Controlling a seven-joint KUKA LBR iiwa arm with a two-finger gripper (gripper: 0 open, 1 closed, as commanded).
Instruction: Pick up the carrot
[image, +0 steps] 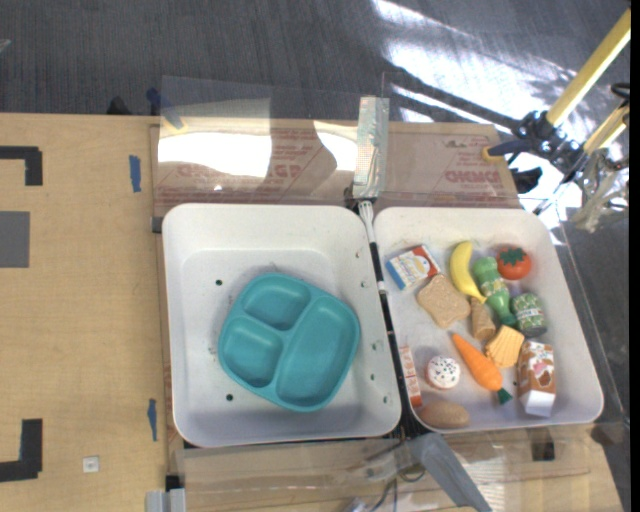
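The carrot (477, 362) is orange with a small green tip, lying slantwise in the front half of the right bin (575, 330). Its thick end points back-left and its green tip points front-right. It lies between a white speckled cupcake (443, 372) on its left and a yellow cheese wedge (505, 346) on its right. A brown potato (443, 412) rests just in front of it.
The right bin also holds a bread slice (443, 300), a banana (461, 268), a tomato (514, 263), broccoli (528, 312), a milk carton (537, 378) and a small white box (412, 266). A teal divided plate (290, 342) sits in the left bin (190, 250).
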